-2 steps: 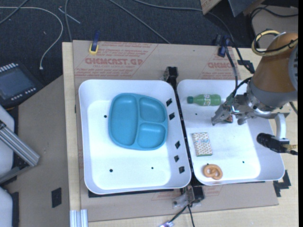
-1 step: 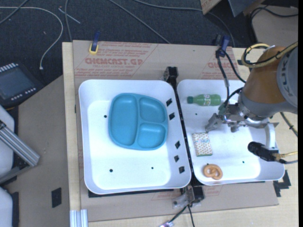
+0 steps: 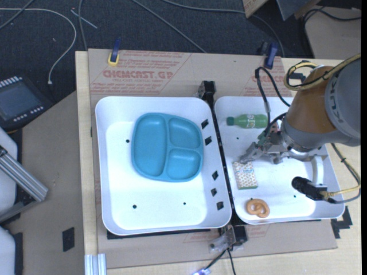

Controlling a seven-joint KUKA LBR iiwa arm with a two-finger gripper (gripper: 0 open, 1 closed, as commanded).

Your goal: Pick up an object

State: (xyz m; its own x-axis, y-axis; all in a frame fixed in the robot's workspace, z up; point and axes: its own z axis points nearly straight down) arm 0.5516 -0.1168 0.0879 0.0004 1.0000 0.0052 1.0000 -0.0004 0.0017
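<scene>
Low over the middle of the right bin, the two-finger gripper (image 3: 256,152) is seen at the end of the grey arm with an orange band (image 3: 319,112), which is reached in from the right; whether it is released or clenched cannot be told from this slant. A pale cardboard sheet printed in red lettering (image 3: 150,72) is spread over the bench, and both bins are borne on it side by side; the left shallow white bin (image 3: 163,206) is set just beside the right shallow white bin (image 3: 285,204), their inner walls nearly touching. A blue three-compartment plastic plate (image 3: 167,146) is laid flat in the upper middle of the left bin, apart from its walls. In the right bin, a green plastic bottle (image 3: 248,120) is laid on its side near the far wall, its cap turned to the left, well apart from the gripper; a small flat packet with a green-and-white pattern (image 3: 246,175) is found just below the gripper, close to the bin's left wall, though contact between the two cannot be made out; a brown pretzel-shaped ring (image 3: 258,208) is placed near the front wall, just below the packet and apart from it. Two blue clamps (image 3: 114,54) are fixed to the far edge of the cardboard.
</scene>
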